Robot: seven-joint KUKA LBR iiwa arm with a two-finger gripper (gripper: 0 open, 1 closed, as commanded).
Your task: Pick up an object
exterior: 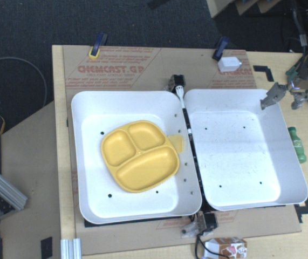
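**Yellow Plate Awaited in Left Bin as Gripper Hangs at the Far Corner**

Above the right bin's far right corner, the gripper (284, 94) is seen spread open, one grey finger (272, 95) angled out over the bin's rim and the other toward the bench edge, with nothing held between them. A yellow divided plate (139, 155) is shown lying flat in the left bin (83, 109), turned slightly on the white floor, its two small compartments toward the far side and its large one toward the near side. A small yellow tab (176, 142) is visible just beside the plate's right edge, apparently touching it. The right bin (283, 190) is set between plate and gripper, so the two are kept well apart, with the central divider (189, 139) also lying between them. The open stance is judged to be a ready posture, kept high and aside so the bins are left unobstructed for the overhead camera. No grasp is judged to have begun. A long reach across to the left is thought to be needed, and the plate's low, smooth rim is considered a likely difficulty for two narrow fingers.
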